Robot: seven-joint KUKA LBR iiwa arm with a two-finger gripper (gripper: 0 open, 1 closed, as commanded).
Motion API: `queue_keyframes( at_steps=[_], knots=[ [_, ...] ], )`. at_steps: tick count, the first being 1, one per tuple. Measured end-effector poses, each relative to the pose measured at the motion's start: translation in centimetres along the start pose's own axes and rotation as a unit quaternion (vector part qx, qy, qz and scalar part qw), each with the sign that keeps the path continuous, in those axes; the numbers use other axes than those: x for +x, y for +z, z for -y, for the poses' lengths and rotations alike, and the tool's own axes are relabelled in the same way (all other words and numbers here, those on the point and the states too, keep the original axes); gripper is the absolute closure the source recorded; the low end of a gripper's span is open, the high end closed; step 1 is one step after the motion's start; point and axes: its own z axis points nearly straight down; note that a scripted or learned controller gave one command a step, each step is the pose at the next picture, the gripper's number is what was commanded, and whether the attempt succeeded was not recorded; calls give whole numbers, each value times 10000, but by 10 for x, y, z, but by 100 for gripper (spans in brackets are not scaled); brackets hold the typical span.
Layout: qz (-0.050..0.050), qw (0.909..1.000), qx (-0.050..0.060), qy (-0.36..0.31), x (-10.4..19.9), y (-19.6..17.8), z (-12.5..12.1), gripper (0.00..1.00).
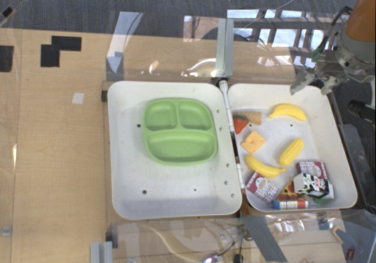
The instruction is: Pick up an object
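Gripper (311, 83) is hovering with fingers apart, gripping nothing, over the right bin's (343, 156) far right corner; a banana (288, 112) is lying near that far edge.

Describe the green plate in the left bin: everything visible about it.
The green plate is a light green, plastic-looking tray with rounded corners, split into three compartments: two smaller ones along the far side and one wide one nearer the camera. It lies flat and upright, slightly above the middle of the left bin, resting on the white floor. All three compartments look bare.
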Motion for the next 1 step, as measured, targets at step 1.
queue_keyframes(
  at_steps=[1],
  knots=[
    [3, 10000, 5, -28, -40, 59, 22, 0]
  ],
)
